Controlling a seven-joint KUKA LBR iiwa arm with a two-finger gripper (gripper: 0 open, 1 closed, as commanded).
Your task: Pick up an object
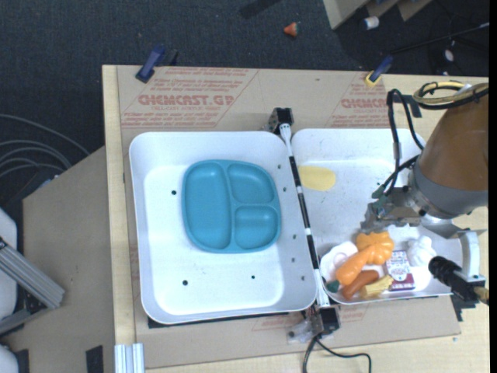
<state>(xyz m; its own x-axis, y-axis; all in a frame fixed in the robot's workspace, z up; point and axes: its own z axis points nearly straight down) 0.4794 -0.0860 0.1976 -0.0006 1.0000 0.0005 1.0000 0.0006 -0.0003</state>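
Note:
My gripper hangs low in the right bin, just above a pile of toy food at the bin's near end. Directly under it lies an orange piece, with a carrot-like orange item beside it. A red piece, a yellow bit, a red-and-white labelled packet and a white item crowd around them. A flat yellow disc rests alone farther back in the same bin. The arm's grey and orange wrist hides the bin's right side.
The left bin holds a blue divided plate. A raised rim separates the two bins. Cables trail along the arm over the right bin's far corner.

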